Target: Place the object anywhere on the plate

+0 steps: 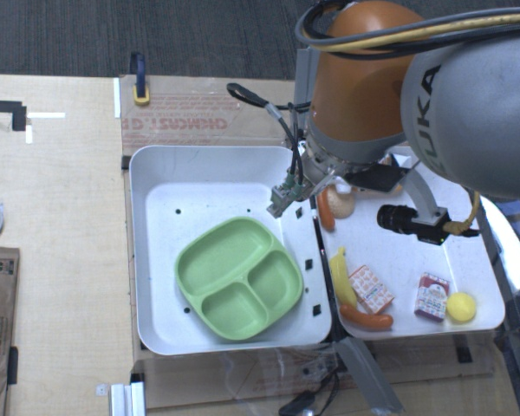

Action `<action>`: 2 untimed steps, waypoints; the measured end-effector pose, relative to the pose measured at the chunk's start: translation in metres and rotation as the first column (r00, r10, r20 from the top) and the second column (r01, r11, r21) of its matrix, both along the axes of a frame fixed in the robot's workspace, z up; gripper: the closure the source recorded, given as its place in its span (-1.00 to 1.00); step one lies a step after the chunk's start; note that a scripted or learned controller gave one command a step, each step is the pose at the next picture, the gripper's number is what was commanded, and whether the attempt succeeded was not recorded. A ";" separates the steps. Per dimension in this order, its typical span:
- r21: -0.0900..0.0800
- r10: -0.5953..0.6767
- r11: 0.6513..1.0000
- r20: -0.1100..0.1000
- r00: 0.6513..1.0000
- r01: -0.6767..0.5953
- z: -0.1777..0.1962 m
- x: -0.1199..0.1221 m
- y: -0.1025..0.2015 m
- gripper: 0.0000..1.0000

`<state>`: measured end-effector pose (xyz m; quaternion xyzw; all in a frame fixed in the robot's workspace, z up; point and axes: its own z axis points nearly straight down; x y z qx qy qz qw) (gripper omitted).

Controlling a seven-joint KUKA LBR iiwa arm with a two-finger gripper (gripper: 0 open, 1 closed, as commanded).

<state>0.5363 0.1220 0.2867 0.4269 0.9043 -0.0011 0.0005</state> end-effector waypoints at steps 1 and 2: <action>0.001 0.091 0.996 -0.002 0.996 -0.091 -0.077 -0.048 -0.129 1.00; 0.002 0.198 0.980 -0.003 0.980 -0.198 -0.096 -0.046 -0.041 1.00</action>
